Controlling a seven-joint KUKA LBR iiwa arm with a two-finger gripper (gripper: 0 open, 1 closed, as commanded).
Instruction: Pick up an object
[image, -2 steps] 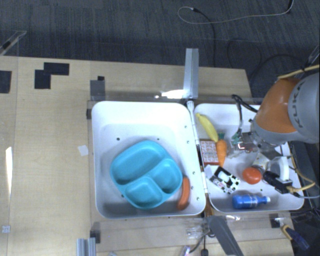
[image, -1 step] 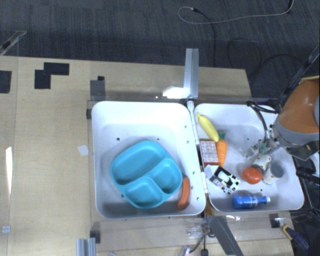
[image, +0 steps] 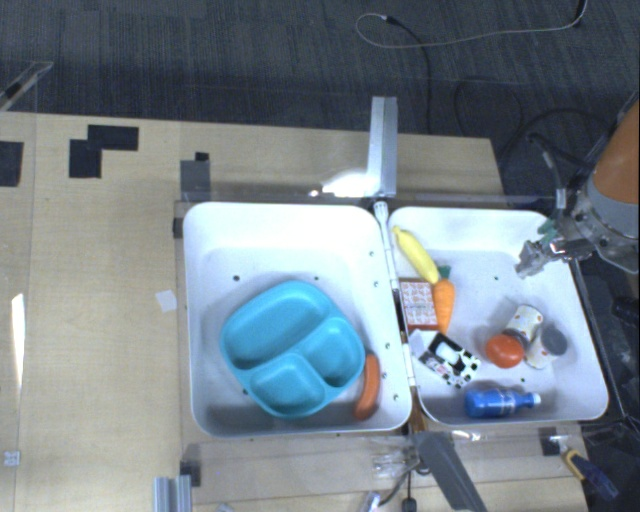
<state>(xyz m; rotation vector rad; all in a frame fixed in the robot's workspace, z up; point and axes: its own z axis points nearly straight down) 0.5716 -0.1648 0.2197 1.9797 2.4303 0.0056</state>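
Gripper (image: 532, 257) hovering over the far right corner of the right bin (image: 590, 400); fingers too blurred to read, nothing visibly between them. Below, in that bin: a curved yellow banana (image: 416, 254) and tapered orange carrot (image: 443, 303) by the divider, a flat patterned packet (image: 415, 305) beside them, a black-and-white boxy item (image: 448, 361), a round orange-red tomato-like ball (image: 505, 350) touching a white cup-like thing (image: 524, 323), a smooth blue bottle (image: 500, 402) lying near the front wall. In the left bin (image: 215, 235): a glossy blue divided plastic plate (image: 291, 348), an orange sausage-shaped toy (image: 368, 387) at its right edge.
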